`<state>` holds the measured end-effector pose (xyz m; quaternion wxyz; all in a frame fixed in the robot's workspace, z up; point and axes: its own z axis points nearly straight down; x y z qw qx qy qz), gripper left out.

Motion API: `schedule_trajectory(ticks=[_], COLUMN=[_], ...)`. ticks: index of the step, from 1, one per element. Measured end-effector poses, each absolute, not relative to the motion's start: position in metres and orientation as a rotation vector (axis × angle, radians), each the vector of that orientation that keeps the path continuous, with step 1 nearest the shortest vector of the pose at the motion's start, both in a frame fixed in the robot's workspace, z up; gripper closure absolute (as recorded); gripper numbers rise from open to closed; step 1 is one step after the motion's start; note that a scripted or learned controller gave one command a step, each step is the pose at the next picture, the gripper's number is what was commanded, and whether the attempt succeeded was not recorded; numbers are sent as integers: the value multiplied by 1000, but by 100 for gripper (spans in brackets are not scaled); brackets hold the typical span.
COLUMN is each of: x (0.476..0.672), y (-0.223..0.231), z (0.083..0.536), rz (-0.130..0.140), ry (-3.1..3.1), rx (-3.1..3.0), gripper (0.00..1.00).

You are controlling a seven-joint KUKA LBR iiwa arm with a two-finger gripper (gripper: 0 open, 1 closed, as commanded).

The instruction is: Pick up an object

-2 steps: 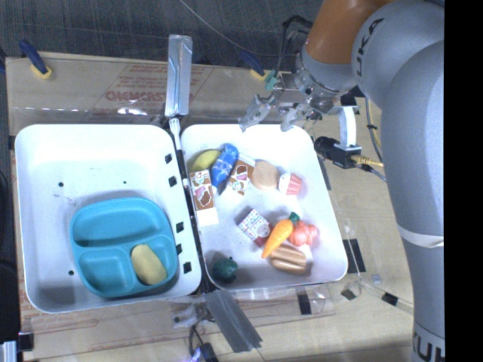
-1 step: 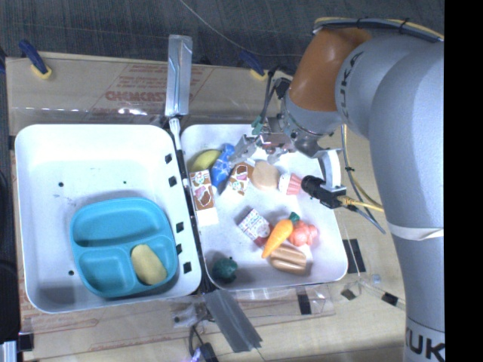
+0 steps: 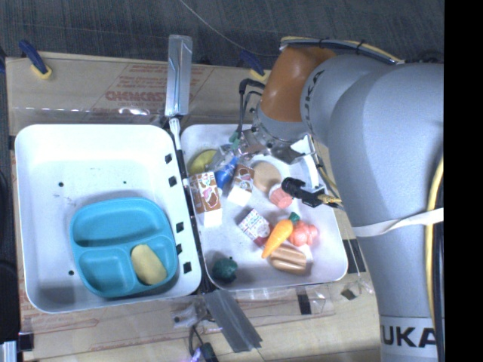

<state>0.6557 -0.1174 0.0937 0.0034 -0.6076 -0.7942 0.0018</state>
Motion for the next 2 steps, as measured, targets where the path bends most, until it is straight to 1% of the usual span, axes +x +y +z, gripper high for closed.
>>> schedule_trajectory(ticks=[1,2], x=[658,657], y=[-117,-56], z=[108,226], rz=[1,-10], ry=[-2499,-2581], rx=[-1903,-1807], gripper=[100,100])
